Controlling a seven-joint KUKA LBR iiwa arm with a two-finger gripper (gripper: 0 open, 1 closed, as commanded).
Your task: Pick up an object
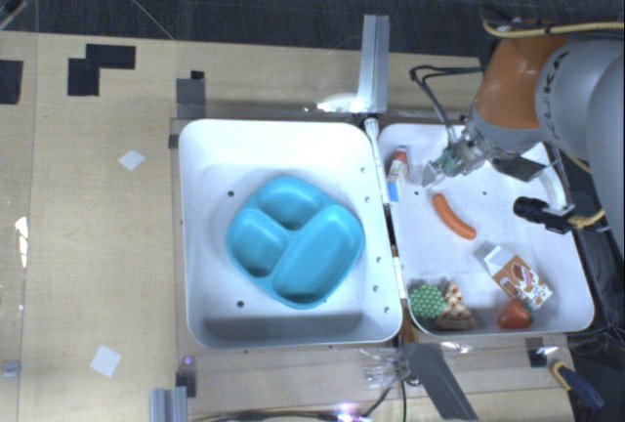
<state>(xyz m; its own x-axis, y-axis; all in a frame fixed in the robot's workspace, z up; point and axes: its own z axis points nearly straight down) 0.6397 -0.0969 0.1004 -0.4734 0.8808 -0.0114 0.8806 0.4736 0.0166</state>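
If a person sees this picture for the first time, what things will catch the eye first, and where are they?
First comes the big blue divided plate, lying alone in the left bin. Next is the grey arm with its orange band, reaching in from the right, its gripper over the far part of the right bin. Below it lies an orange sausage, with small toy foods along the near edge.
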